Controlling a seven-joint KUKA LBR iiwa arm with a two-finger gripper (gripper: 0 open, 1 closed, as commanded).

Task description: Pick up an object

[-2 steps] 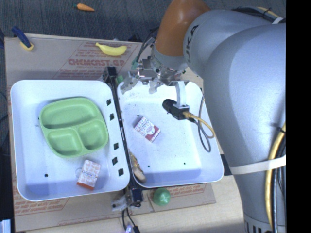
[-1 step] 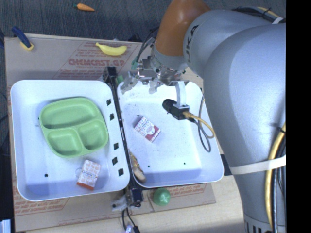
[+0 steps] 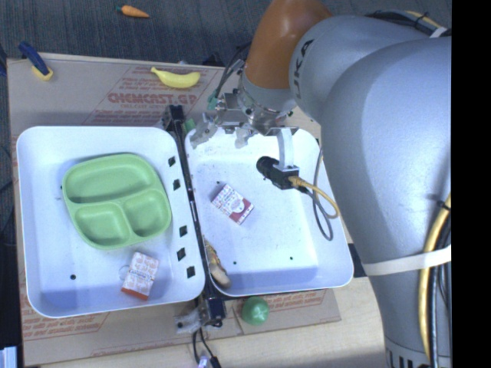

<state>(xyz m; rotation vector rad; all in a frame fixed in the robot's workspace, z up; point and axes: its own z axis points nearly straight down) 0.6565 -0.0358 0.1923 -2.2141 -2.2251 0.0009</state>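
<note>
Small red-and-white carton (image 3: 232, 204) lies flat in middle of right white bin (image 3: 307, 271), apart from walls. Tool (image 3: 230, 125) near bin's far rim, nothing seen between fingers; opening cannot be told. Best: centre above carton, align across short sides, descend straight.

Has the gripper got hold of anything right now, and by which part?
Cannot be told: the gripper sits over the right bin's far edge, with nothing visibly between its fingers. The small carton lies apart.

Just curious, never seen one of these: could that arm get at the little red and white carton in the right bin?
Probably yes. The carton lies alone on bare bin floor, nothing over it, with the gripper just beyond it.
</note>
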